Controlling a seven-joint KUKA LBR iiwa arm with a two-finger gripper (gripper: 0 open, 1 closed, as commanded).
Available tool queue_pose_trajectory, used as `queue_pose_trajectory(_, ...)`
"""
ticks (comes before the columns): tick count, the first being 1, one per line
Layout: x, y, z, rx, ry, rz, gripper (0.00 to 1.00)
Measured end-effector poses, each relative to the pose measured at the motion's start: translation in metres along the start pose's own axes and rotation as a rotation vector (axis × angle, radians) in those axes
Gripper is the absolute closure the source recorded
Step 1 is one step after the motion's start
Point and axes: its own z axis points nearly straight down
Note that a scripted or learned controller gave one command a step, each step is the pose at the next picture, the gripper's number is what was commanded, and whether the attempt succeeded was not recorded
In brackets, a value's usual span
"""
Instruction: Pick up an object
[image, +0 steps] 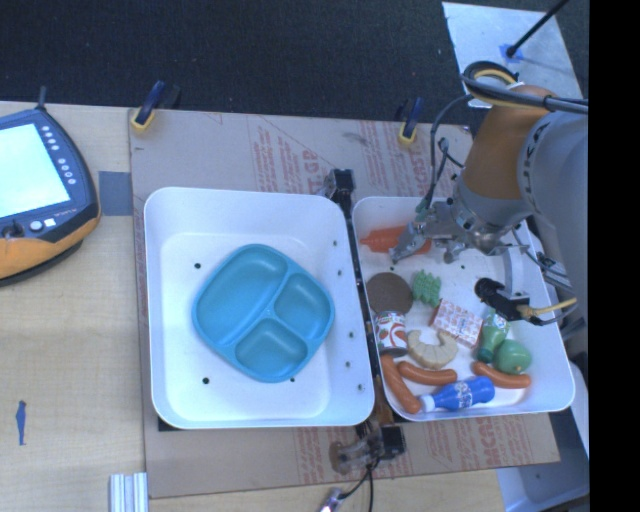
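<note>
Gripper (415, 243) poised over the right bin (560, 395)

An orange carrot (381, 239) is seen just left of it, long axis crosswise; finger state cannot be told.

2 white bins (160, 300), 1 blue plate (263, 312), 3 sausages (427, 376), 1 bottle (458, 397)

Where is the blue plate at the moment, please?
The blue plate lies in the middle of the left bin, in the camera view's left half, apart from the toy food heaped in the right bin.
</note>
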Motion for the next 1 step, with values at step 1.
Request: queue_pose_trajectory(1, -0.0011, 0.0002, -0.0103, -0.001, -0.002, 0.0, 1.0)
